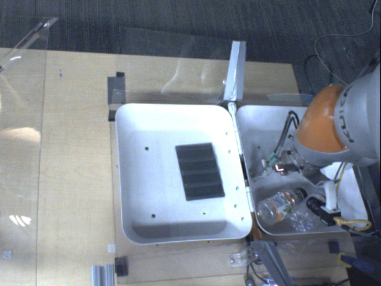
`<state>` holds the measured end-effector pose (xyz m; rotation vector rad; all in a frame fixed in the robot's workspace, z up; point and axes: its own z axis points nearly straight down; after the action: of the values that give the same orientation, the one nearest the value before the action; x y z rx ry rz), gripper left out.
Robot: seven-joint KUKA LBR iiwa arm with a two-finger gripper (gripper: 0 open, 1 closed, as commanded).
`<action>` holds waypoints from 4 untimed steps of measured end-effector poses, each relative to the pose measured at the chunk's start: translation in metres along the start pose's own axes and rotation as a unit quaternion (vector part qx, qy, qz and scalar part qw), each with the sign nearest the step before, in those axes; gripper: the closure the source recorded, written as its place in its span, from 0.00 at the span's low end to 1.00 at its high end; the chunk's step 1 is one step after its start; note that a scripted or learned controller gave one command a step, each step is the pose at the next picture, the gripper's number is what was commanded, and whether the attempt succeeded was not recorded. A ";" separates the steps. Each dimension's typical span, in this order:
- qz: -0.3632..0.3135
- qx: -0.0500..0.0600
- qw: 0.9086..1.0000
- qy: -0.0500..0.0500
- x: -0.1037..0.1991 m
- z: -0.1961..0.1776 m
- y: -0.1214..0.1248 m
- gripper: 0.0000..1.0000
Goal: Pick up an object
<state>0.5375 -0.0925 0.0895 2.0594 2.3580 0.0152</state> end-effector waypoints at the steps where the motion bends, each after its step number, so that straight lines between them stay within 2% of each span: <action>1: 0.025 0.001 1.000 0.000 -0.001 0.002 0.066 0.00; 2: 0.020 -0.002 1.000 -0.001 0.000 -0.011 0.069 1.00; 3: 0.266 0.005 0.964 -0.001 -0.025 -0.030 0.092 1.00; 4: 0.266 0.005 0.964 -0.001 -0.025 -0.029 0.092 0.00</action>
<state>0.6312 -0.1050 0.1203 2.6189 1.7298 0.0056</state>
